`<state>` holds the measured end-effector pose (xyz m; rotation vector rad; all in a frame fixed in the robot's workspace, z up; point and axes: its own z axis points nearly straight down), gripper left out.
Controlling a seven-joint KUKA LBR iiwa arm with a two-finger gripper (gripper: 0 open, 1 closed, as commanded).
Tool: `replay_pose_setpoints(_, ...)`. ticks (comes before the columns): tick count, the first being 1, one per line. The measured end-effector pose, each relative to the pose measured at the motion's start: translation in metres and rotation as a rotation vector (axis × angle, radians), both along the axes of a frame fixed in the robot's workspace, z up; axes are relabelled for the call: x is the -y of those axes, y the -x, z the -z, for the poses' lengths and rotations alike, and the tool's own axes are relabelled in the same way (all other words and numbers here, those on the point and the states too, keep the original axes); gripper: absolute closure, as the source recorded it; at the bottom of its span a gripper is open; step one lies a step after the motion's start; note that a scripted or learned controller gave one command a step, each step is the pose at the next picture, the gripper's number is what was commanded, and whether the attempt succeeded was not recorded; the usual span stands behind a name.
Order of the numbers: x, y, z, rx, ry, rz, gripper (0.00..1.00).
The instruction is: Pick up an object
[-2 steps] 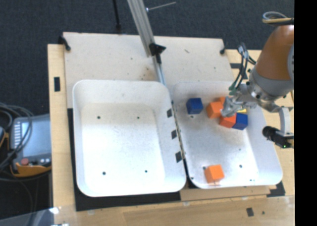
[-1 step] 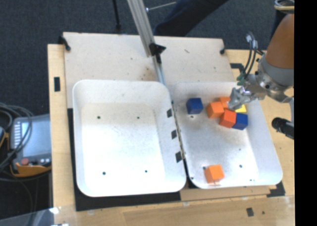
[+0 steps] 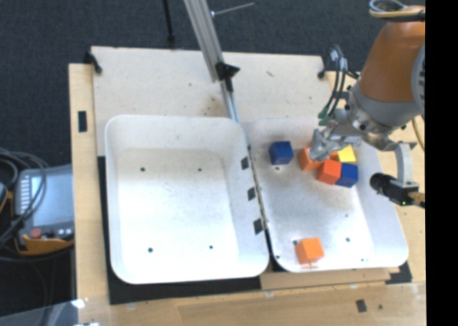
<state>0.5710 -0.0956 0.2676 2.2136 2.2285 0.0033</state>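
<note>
Camera view: 2 white bins sit side by side on the table (image 3: 86,174). The left bin (image 3: 122,139) shows bare floor. The right bin (image 3: 386,242) holds the blocks: a blue cube (image 3: 281,152) near its upper left, an orange cube (image 3: 309,250) alone near the front rim, and a tight cluster toward the right made up of an orange block (image 3: 330,171), a yellow block (image 3: 347,154), a blue block (image 3: 349,174) and a second orange piece (image 3: 307,159) at the cluster's left.

The arm (image 3: 390,67) reaches in from the right, and the pincer (image 3: 323,144) is down over the cluster, right at its upper left edge. Its tips are lost against the blocks, so whether it is spread or pinching anything cannot be told.

The step in hand looks like the descent onto the cluster, the grasp itself not yet confirmed. The blocks touch one another, so the next move calls for a clean close on 1 block, likely the orange piece under the tips, then a straight lift. The crowding could let the fingers land on top of a block or nudge its neighbours instead of gripping.
</note>
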Motion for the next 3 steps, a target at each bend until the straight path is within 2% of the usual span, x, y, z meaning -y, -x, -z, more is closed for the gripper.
replay_pose_setpoints(1,-0.040,0.019,0.005,-0.002,0.002,0.002,1.00)
replay_pose_setpoints(3,-0.149,0.046,0.033,-0.003,0.001,0.000,1.00)
